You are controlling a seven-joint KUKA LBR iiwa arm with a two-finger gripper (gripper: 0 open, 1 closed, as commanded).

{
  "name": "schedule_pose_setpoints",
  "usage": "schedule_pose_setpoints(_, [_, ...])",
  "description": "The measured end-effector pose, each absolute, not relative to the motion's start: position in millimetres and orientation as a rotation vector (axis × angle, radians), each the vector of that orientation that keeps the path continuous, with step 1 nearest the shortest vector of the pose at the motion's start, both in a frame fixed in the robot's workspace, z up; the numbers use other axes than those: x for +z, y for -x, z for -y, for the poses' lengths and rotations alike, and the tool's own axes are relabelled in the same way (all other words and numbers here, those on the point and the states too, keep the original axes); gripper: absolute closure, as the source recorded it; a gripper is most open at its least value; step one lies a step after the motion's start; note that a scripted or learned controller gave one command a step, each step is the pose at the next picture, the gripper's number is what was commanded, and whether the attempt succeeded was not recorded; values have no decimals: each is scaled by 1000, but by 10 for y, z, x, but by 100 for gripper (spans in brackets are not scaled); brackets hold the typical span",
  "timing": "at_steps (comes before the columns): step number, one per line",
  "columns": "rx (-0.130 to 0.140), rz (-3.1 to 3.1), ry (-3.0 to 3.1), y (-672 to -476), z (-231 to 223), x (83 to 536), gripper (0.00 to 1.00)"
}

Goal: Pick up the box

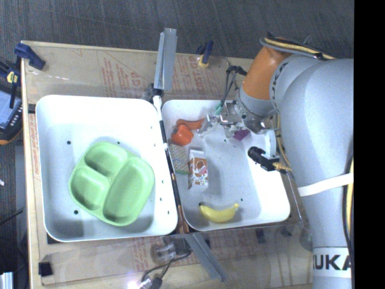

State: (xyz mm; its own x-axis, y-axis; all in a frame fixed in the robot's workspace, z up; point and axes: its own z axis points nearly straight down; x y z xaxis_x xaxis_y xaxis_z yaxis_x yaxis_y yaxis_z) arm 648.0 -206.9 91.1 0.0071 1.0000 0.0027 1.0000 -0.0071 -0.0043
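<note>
Tool (221,120) metal, finger state unclear, above right bin (264,208); flat rectangular printed carton box (198,170) on glossy white floor

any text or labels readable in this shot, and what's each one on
"KUKA", cut off at the picture's edge, on the arm's grey base.
Print on the box in the right bin: too small and blurred to read.
Faint red print on the bench's board: too faint to read.
Nothing legible on the green tray, the banana or the left bin.
</note>
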Motion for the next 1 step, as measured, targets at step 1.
schedule_pose_setpoints(1, [0, 2317, 2122, -6358, 2054, 1732, 0])
